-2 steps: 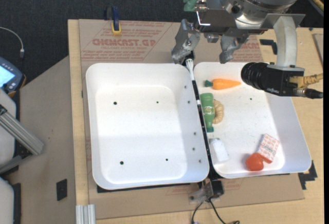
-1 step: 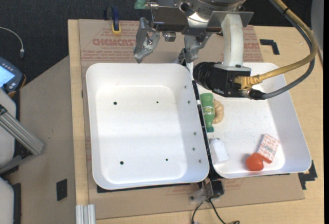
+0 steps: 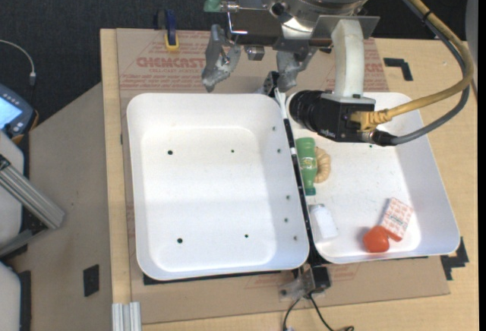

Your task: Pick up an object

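My gripper (image 3: 249,75) hangs above the back rim of the left bin (image 3: 135,170), near the divide between the two bins. Its two grey fingers (image 3: 215,67) stand wide apart with nothing between them. The right bin (image 3: 439,204) holds a green bottle (image 3: 305,164) lying along its left wall, with a tan curved piece (image 3: 325,167) touching it. A small white object (image 3: 324,222) lies nearer the front. At the front right sit a red-orange ball (image 3: 376,240) and a pink-and-white packet (image 3: 398,217).
A black cylindrical unit (image 3: 328,115) with a yellow cable (image 3: 425,98) hangs over the back left of the right bin. The brown board (image 3: 114,94) under the bins carries a blue-and-yellow clamp (image 3: 171,29) at the back left.
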Controlling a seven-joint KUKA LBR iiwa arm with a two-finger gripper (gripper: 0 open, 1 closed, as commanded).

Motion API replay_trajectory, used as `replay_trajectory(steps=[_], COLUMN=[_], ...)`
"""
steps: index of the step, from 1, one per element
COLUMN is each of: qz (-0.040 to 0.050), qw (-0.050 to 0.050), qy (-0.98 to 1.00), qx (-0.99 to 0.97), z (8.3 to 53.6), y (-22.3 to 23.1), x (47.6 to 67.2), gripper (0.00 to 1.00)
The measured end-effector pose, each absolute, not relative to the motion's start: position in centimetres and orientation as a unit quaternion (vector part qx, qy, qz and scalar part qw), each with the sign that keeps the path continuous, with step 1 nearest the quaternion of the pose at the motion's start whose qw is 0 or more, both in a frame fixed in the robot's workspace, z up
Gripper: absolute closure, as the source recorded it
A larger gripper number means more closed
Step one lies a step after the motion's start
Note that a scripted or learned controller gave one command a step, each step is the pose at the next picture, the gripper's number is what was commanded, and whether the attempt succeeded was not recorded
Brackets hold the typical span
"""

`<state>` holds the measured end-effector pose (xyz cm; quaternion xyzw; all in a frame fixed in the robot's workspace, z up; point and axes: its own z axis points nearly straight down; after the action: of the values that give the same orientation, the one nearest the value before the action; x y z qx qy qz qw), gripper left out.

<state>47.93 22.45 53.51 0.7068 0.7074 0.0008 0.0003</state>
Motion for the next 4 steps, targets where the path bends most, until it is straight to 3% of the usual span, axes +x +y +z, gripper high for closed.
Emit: replay_trajectory(steps=[1, 2, 3, 4], qz=[0.0024, 0.0035, -0.0037, -0.0057], qw=[0.001, 0.001, -0.001, -0.002], qy=[0.708, 0.708, 0.707, 0.707], qx=[0.707, 0.706, 0.708, 0.708], z=[54.6, 55.6, 50.7, 42.2], y=[22.5, 22.6, 22.4, 22.4], x=[48.0, 48.0, 47.9, 47.8], gripper=[1.00, 1.00, 1.00, 1.00])
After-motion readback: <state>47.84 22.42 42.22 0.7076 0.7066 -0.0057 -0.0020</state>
